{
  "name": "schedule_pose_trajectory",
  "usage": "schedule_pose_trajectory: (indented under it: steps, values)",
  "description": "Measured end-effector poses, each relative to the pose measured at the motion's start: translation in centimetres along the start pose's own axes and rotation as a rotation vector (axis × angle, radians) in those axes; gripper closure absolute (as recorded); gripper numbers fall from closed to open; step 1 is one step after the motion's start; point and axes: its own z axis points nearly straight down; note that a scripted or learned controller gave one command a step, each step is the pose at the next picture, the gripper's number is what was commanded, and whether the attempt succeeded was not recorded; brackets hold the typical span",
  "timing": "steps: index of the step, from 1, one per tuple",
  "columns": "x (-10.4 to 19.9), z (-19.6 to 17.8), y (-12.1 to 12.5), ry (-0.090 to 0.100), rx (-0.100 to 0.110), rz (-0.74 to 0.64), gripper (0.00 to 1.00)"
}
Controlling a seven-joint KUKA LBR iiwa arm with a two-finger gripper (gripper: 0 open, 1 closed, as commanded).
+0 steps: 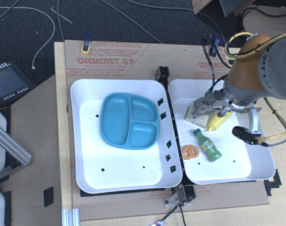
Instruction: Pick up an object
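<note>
Claw (217,111) hovers low over yellow bottle (217,121) in right bin (260,166); grip unclear. Next: close, lift.

Flat brown cardboard sheet (133,55) under the bins: red print, partly legible, reads roughly "GIGACAST"; smaller lines beneath too blurred to read.

The cardboard-topped bench (133,55) bears two white bins, left (82,126) and right (256,168), side by side.
</note>
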Motion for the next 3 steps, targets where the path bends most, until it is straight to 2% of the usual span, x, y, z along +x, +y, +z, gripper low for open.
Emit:
schedule_pose_trajectory:
  steps: [1, 2, 3]
  values:
    - [-0.1, -0.8, -0.1, -0.001, 0.003, 0.002, 1.0]
    - [-1.0, -5.6, 0.2, -0.001, 0.013, 0.003, 1.0]
    - [-1.8, -11.7, 0.2, -0.001, 0.012, 0.004, 1.0]
